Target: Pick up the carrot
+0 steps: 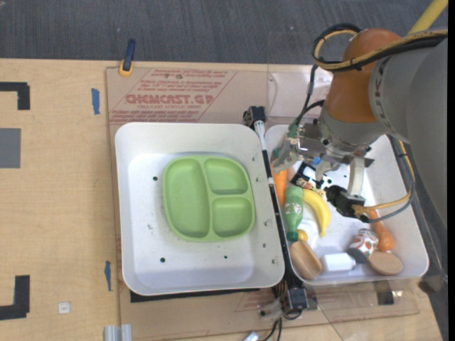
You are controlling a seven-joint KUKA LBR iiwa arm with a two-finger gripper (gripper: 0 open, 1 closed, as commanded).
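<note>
Right bin [416,251] — we list the carrot [281,186] at its left wall, just beside a green bottle [293,206] and a banana [317,209]. The tool [311,170] hangs over them, near the carrot; whether it is open or closed we cannot tell. Left bin [135,212] — a green divided plate [209,197].

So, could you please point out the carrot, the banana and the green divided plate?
carrot [281,184]: camera view, its visible orange body.
banana [318,208]: camera view, mid-curve.
green divided plate [186,197]: camera view, large left compartment.
</note>
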